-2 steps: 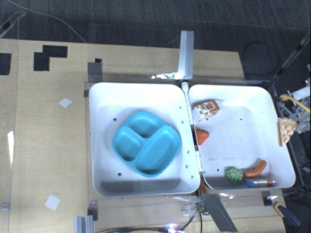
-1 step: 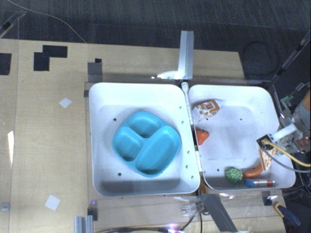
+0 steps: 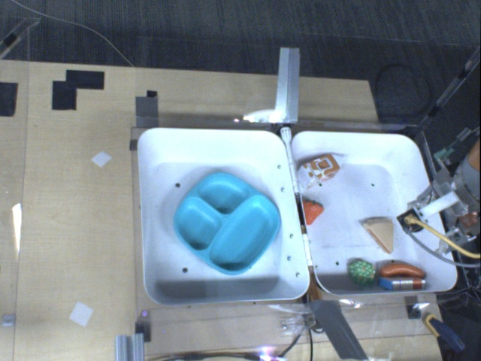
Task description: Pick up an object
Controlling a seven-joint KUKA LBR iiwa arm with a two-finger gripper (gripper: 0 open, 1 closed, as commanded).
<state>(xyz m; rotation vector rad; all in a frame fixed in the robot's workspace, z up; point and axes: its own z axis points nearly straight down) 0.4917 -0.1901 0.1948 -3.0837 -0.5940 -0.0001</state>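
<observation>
Objects crowded along right bin's (image 3: 353, 153) near edge: green ball (image 3: 361, 271), orange-and-blue piece (image 3: 402, 275), tan wedge (image 3: 381, 234) just above. End effector (image 3: 428, 209) over right rim, grip state impossible to tell. Risk: clipping the rim, or nudging neighbours instead of grasping.

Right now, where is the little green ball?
The green ball lies in the right bin, near its front edge, just left of the orange and blue toy and below the tan wedge.
</observation>
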